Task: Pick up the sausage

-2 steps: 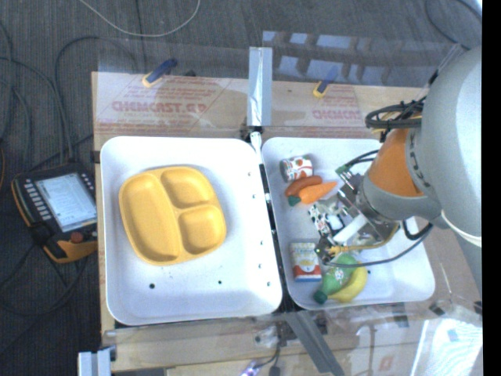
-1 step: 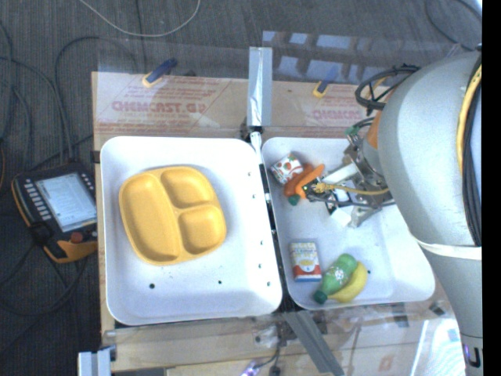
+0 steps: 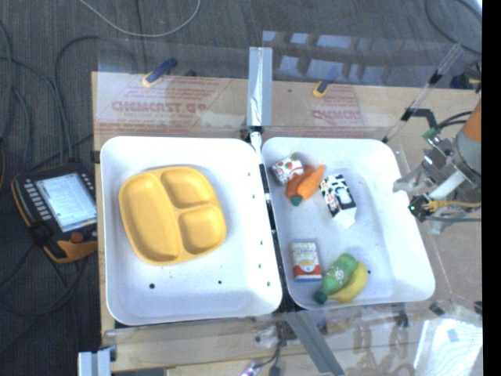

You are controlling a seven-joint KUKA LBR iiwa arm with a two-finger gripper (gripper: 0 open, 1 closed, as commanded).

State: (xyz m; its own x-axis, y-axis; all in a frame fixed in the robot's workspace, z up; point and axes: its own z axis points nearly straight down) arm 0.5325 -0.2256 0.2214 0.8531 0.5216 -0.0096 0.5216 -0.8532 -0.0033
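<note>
The right bin (image 3: pixel 391 233) holds several toy foods. An orange-red, sausage-shaped piece (image 3: pixel 307 182) with a green end lies slanted near the bin's far left corner, touching a small red-and-white item (image 3: pixel 286 168). I cannot tell whether this long piece is the sausage. My gripper (image 3: pixel 429 188) hangs at the bin's right rim, well to the right of that piece, with cables around it. Nothing shows in it.
A black-and-white carton (image 3: pixel 338 196) lies right of the long piece. A red box (image 3: pixel 305 260) and a banana (image 3: pixel 354 282) beside a green item (image 3: pixel 335 277) sit near the front. The left bin (image 3: pixel 125 288) holds a yellow divided plate (image 3: pixel 171 213).
</note>
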